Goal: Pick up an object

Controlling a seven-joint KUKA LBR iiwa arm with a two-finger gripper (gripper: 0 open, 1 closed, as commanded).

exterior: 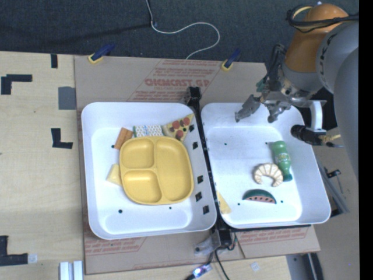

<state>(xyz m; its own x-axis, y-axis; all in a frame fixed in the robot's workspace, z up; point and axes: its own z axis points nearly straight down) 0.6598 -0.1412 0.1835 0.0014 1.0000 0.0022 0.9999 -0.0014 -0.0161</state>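
Gripper (257, 113) over right bin (233, 134) far edge, jaws spread, gripping nothing; green bottle (281, 157), croissant (268, 174) nearby; cardboard print unreadable.

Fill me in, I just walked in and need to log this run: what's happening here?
The arm's gripper hovers open over the far end of the right bin, holding nothing. A green bottle, croissant and watermelon slice lie nearer the front. A yellow divided plate sits in the left bin.

Two white bins (96, 156) sit side by side on a cardboard sheet (169, 80) with blue clamps (101, 52) at its 12 o'clock edge, a white cable (192, 31) looping beyond.
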